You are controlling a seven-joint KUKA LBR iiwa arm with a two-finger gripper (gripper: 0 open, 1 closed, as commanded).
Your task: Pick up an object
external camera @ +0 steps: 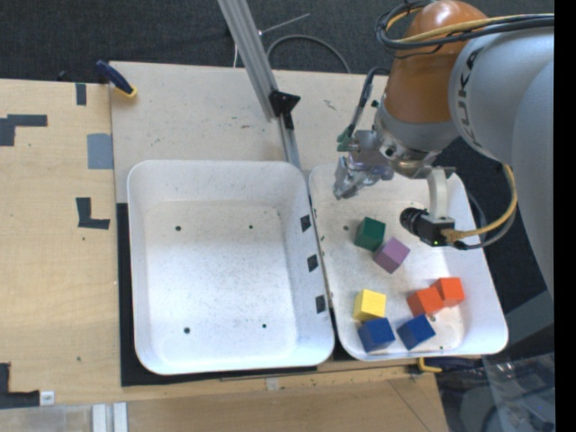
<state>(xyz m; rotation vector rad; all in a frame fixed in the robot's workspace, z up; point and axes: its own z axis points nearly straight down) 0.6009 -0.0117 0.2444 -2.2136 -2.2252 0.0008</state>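
Observation:
The right bin holds several small cubes: a green one, a purple one, a yellow one, two blue ones and two orange ones. My gripper hangs over the bin's far left corner, up and left of the green cube, apart from it. No cube shows at its tip.
The left bin lies beside the right one, sharing a raised rim with black clips. A slanted metal pole rises behind the bins. Cables and a black connector hang from the wrist over the right bin.

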